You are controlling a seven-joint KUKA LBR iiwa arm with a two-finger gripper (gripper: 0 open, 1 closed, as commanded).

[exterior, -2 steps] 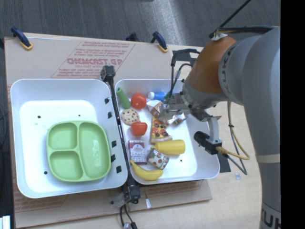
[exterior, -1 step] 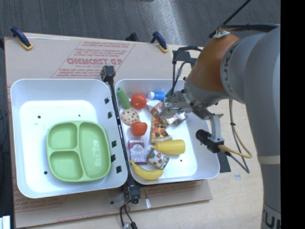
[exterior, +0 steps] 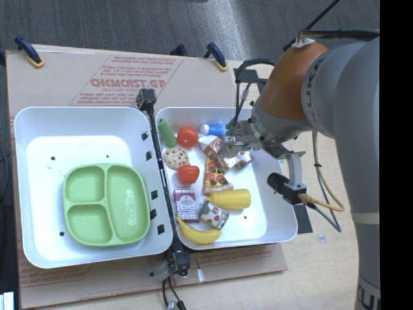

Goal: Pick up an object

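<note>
Several toys are crowding the right bin [exterior: 279, 228] as I'm watching the end effector [exterior: 233, 148] hovering low over its upper middle, the pizza slice [exterior: 215, 175] lying just below-left, long axis running toward me.

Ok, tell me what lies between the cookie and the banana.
In the camera view, a red tomato and a small red box lie between the cookie and the banana.

The arm [exterior: 335, 76] hides the hand's [exterior: 233, 148] fingers from above. A small packet [exterior: 240, 161] just below the hand is partly covered. Its print is too small to read.
</note>
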